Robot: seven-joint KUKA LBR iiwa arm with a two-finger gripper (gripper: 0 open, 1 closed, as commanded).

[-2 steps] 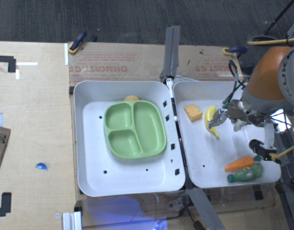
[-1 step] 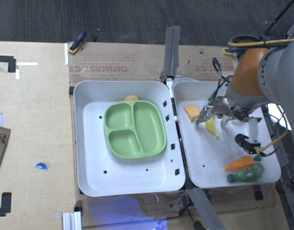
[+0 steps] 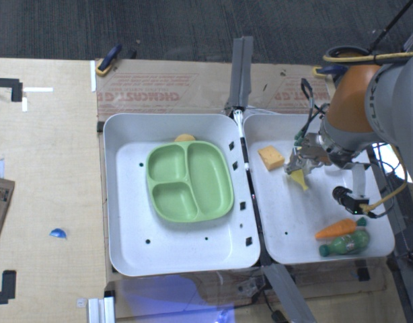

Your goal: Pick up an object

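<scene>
The worktop point(image 3: 38, 200) carries two shallow white bins set side by side, the left bin point(image 3: 122, 247) and the right bin point(image 3: 287, 244), meeting along a dark hinged strip in the middle. The grey arm point(image 3: 388, 106), with its orange band point(image 3: 351, 99), reaches in from the right and hangs over the upper part of the right bin. A green divided plate point(image 3: 190, 180) with three compartments lies in the middle of the left bin, and a small yellow-orange thing point(image 3: 185, 138) peeks out from behind its far rim. At the near right corner of the right bin a green bottle point(image 3: 344, 245) lies on its side, with an orange carrot point(image 3: 336, 229) just beside it on the far side. A tan sponge-like block point(image 3: 271, 158) rests near that bin's upper left. The pincer point(image 3: 299, 172) points down just right of the block, its fingers clamped on a small yellow piece point(image 3: 300, 178) whose tip pokes out below them.
</scene>
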